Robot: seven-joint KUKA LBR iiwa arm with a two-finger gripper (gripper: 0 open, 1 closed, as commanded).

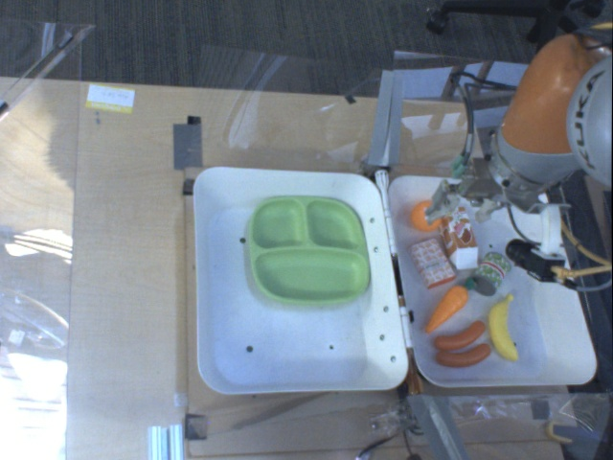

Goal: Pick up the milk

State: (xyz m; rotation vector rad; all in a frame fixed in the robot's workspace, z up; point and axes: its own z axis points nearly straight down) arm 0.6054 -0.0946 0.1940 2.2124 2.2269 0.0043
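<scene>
The milk (461, 241) is a small red-and-white carton in the right bin (556, 362), between an orange and a green can. My gripper (464, 205) hangs directly over the carton's far end, reaching in from the right under the arm's orange band. Its fingers stand open, one on each side of the carton's top, with nothing gripped between them. The gripper hides the carton's upper part.
The right bin also holds an orange (422, 216), a pink wafer pack (433, 262), a green can (492, 272), a carrot (447, 308), a banana (503, 328) and two sausages (464, 347). A green divided plate (308, 250) lies in the left bin (287, 357).
</scene>
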